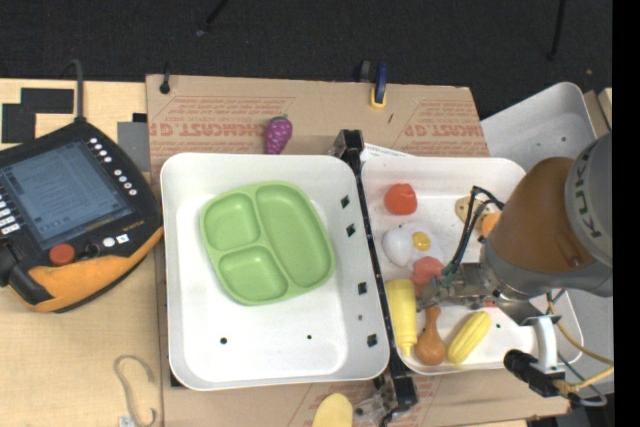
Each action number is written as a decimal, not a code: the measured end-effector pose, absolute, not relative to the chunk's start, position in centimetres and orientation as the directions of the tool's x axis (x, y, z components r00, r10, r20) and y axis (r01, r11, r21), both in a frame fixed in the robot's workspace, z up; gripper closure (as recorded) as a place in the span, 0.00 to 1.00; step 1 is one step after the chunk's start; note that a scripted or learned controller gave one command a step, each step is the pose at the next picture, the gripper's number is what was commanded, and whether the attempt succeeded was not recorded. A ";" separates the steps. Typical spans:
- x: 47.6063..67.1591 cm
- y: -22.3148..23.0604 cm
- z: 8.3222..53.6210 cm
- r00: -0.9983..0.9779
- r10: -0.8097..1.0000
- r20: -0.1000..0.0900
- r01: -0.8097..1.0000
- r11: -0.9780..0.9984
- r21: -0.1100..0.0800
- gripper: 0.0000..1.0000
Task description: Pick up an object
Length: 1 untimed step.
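The right bin (505,173) holds several toy foods: a red tomato (400,199), a white fried egg (401,246), a pink-red piece (427,268), a yellow banana-like piece (401,309), a brown drumstick (431,337) and a yellow corn cob (470,336). My gripper (446,289) is low inside this bin, just right of the pink-red piece and above the drumstick and corn. The arm's orange band (535,215) and wrist cover the bin's right part. I see nothing clearly held.
The left bin (190,315) carries a green divided plate (266,242). Purple grapes (277,133) lie on the cardboard behind the bins, and a yellow toy (333,410) lies in front. A teach pendant (70,205) rests at the far left. A clamp (378,87) sits at the back edge.
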<state>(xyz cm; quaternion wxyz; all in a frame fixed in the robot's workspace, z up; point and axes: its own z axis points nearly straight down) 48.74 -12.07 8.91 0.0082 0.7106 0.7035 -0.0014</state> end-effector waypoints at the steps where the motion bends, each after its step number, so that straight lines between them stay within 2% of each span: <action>1: 48.5 -11.9 9.8 0.014 1.000 -0.002 1.000 -0.014 -0.001 1.00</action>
